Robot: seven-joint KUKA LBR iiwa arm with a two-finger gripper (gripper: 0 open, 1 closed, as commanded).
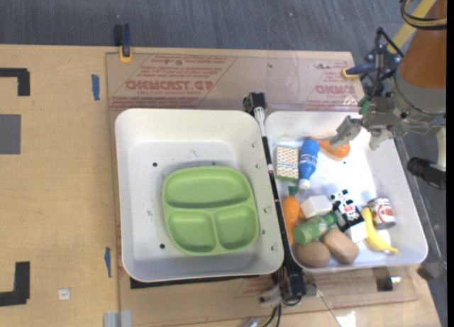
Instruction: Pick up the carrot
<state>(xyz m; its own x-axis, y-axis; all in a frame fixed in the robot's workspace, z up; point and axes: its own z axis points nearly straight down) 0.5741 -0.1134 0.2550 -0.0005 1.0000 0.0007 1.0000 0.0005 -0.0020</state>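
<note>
Gripper (365,132) sits over the top right corner of the right bin (415,208), fingers spread apart with nothing between them, one tip just beside an orange round piece (339,150). Carrot (290,212) is the orange tapered thing against the bin's left wall, partly covered by a green item (311,230) and a white block (316,206), below the blue bottle (307,162). Green divided tray (210,208) is in the left bin (135,176)

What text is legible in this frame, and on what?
"CHEMCAST GP", red, mirrored, on the clear sheet behind the left bin.
Same red print on the sheet's right part: too faint to read.
Labels on the blue bottle, red can and checked box: too small.
</note>
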